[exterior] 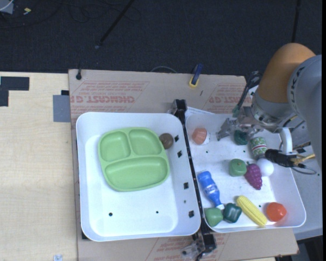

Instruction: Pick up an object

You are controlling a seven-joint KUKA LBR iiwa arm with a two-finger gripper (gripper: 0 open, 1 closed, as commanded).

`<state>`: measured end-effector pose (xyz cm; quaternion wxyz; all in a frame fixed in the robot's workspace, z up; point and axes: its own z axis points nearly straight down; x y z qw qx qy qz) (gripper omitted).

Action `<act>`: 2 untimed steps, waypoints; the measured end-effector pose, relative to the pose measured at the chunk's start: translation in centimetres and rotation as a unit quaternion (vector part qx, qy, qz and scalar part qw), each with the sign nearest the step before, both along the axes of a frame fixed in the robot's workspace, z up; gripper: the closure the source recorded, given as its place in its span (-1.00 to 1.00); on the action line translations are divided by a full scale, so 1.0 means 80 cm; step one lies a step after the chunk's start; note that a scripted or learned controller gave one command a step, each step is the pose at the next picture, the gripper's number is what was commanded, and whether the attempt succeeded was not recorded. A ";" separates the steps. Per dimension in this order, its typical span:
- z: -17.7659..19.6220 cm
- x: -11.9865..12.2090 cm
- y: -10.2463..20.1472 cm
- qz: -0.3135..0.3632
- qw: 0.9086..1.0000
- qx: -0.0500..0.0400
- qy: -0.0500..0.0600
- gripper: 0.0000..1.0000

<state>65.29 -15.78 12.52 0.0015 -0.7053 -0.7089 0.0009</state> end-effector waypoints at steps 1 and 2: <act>-0.015 0.003 -0.004 -0.004 1.000 -0.002 -0.005 -1.00; 0.000 0.005 -0.006 -0.004 1.000 -0.005 -0.008 1.00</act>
